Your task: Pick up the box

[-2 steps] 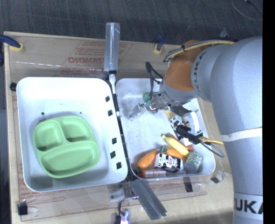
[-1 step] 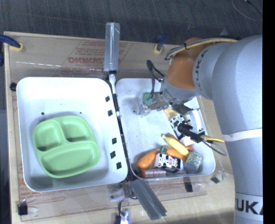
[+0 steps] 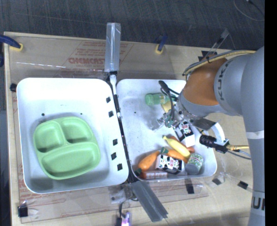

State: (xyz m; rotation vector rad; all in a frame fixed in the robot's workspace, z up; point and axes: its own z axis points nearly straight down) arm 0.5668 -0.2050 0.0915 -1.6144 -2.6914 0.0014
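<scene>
Black-and-white printed card marks the box (image 3: 170, 163), which lies flat near the front wall of the right bin (image 3: 137, 108), well below and a little left of the jaws (image 3: 172, 118). It is hemmed in: an orange vegetable-shaped toy (image 3: 148, 160) touches its left end, a yellow banana (image 3: 177, 147) lies just above it, a small can (image 3: 195, 162) sits at its right, and a dark stick-like piece (image 3: 153, 175) runs along its lower edge.

That crowding is the main risk, in my judgement. A descent onto the box could land a finger on the banana or the can, so the close would pinch a neighbour or shove the box against the bin wall. The flat lie also offers little height to grip, so a slip seems likely.

As for the jaws, they hang low over the bin's upper right, near a green bottle (image 3: 154, 99) and a second black-and-white item (image 3: 187, 130). How far apart they stand I cannot tell, nor whether they touch anything; nothing is visibly held.
</scene>
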